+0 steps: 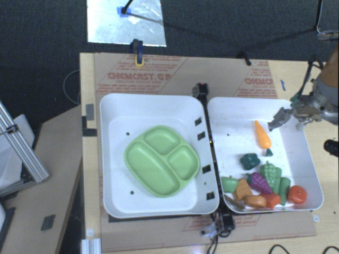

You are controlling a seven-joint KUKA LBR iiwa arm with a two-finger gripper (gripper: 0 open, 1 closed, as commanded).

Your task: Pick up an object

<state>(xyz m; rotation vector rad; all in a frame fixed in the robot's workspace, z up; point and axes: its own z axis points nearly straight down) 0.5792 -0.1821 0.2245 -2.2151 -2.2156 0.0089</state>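
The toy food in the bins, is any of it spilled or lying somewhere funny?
Nothing is spilled. The toys all lie inside the right bin, most heaped in its near corner, with the carrot and a dark green piece lying apart. The green plate sits flat in the left bin.

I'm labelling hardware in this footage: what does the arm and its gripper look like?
The arm enters at the right edge: a grey metal wrist section with an orange-brown band above it. The gripper is grey too, with slim angular fingers. A dark cable runs alongside the wrist. No markings are legible.
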